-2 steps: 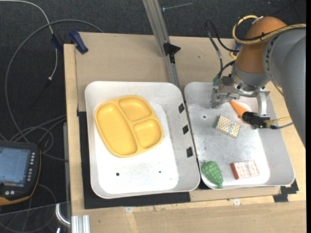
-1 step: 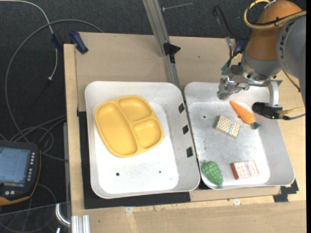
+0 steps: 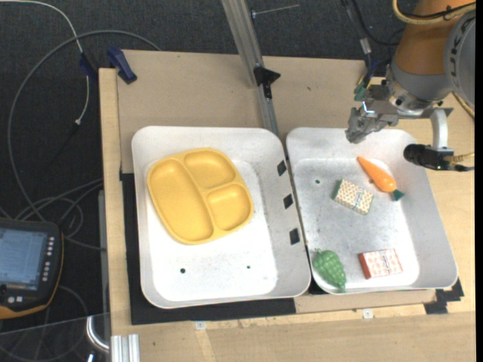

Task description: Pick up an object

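Note:
In the right bin [image 3: 423, 202] lie an orange carrot [image 3: 376, 173] near the back, a patterned beige block [image 3: 353, 196] in the middle, a red box [image 3: 380, 262] at the front right and a green knobbly object [image 3: 330, 268] at the front left corner. My gripper [image 3: 359, 127] hangs over the bin's back edge, up and to the left of the carrot, with nothing seen between its fingers. The left bin [image 3: 151, 277] holds a yellow divided plate [image 3: 199, 194].
A slanted metal post [image 3: 245, 29] stands behind the gap between the bins. Black clips [image 3: 288, 200] sit along the seam. Cables [image 3: 45, 89] and a handheld screen [image 3: 26, 266] lie off the bench to the left.

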You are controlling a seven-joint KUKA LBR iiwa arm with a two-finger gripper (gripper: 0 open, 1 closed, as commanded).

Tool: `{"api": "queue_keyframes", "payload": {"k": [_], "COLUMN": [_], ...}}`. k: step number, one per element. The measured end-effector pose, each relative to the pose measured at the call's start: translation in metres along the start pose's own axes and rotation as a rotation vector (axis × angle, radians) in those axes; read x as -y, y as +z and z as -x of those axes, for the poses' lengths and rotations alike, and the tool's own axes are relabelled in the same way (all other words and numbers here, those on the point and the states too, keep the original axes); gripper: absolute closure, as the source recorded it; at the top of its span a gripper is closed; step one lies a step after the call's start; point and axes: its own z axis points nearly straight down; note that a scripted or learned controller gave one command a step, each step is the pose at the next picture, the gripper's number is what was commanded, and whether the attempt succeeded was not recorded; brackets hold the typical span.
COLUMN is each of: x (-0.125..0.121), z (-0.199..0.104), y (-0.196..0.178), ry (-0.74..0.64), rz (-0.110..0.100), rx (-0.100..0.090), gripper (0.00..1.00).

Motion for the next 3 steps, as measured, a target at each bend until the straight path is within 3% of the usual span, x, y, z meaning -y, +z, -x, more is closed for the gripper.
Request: {"api": "queue_keyframes", "payload": {"k": [3], "x": [0.057], "z": [-0.153], "y": [-0.020], "ry": [-0.005], "rz": [-0.009], "rx": [-0.004], "gripper": [1.00]}}
